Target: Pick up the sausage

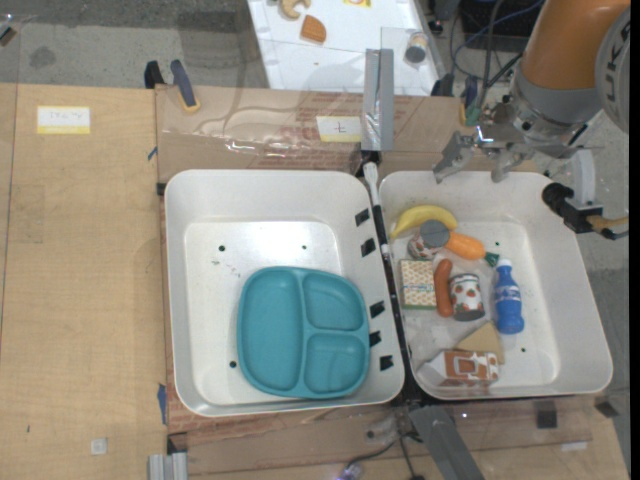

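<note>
Sausage (pixel 442 287), a smooth reddish-brown cylinder, lies in the right bin (pixel 570 258) between a checkered packet (pixel 417 284) and a small can (pixel 467 296), and we see it nearly whole. Above the bin's far rim hang the jaws (pixel 483 160), spread apart with nothing between them. We see the arm's (pixel 575 28) orange band cut off by the frame. The left bin (pixel 195 268) holds a teal compartment tray (pixel 303 332).

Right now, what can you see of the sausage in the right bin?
The sausage is a small reddish-orange cylinder with rounded ends, smooth like plastic toy food. It lies flat on the right bin's floor, running lengthwise away from the camera. A patterned square packet lies against its left side, a small can against its right. The hand hovers above the bin's far rim, apart from it.
</note>
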Motion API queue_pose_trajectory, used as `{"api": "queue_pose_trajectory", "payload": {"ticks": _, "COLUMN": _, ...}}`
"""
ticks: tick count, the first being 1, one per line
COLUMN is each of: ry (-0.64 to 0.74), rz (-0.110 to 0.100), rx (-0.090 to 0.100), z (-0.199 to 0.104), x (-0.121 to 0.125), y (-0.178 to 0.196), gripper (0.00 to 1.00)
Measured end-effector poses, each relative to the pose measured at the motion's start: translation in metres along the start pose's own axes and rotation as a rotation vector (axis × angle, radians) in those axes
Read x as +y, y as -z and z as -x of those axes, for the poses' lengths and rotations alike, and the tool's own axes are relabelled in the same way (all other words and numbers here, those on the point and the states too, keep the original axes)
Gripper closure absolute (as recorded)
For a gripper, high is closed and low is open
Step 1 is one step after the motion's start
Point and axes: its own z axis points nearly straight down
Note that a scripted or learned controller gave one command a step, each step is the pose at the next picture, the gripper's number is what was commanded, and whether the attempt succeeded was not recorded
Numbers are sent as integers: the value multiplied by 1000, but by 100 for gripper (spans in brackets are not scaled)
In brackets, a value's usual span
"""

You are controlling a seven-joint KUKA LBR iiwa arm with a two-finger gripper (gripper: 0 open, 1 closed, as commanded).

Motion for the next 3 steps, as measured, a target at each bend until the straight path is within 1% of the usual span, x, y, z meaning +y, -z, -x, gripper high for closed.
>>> {"api": "queue_pose_trajectory", "payload": {"ticks": 1, "ry": 32, "rz": 2, "rx": -1, "z": 18, "x": -49, "y": -117, "gripper": 0}}
{"api": "queue_pose_trajectory", "payload": {"ticks": 2, "ry": -47, "rz": 3, "rx": 1, "z": 84, "x": -118, "y": -142, "gripper": 0}}
{"api": "queue_pose_trajectory", "payload": {"ticks": 3, "ry": -54, "rz": 7, "rx": -2, "z": 88, "x": -118, "y": -131, "gripper": 100}}
